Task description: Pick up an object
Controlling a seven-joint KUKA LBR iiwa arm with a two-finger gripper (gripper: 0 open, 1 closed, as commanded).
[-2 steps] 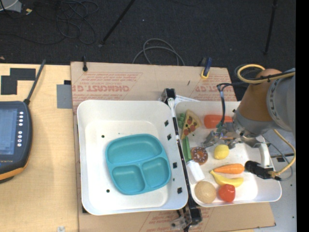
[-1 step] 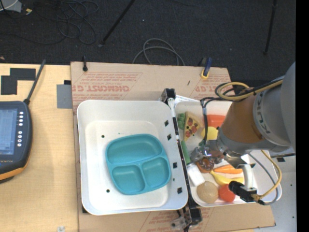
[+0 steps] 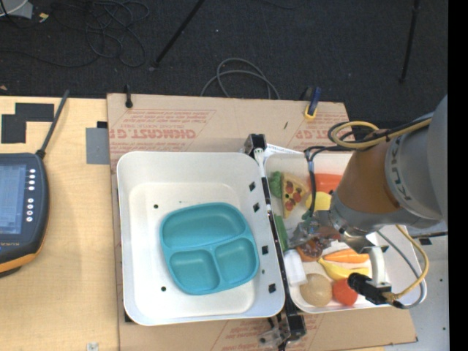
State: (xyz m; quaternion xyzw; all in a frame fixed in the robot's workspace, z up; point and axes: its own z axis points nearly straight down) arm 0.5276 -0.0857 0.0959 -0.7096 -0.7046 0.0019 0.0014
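camera view: pincer (image 3: 313, 234) low over jumbled toy food (image 3: 329, 273); right bin (image 3: 409, 287)

The left bin (image 3: 139, 196) has open floor along its far and left sides; a teal divided tray (image 3: 208, 246) takes the middle. The right bin (image 3: 409, 298) is crowded: the arm (image 3: 380, 185) overhangs its far half, and toy foods (image 3: 329, 284) pack the near end.
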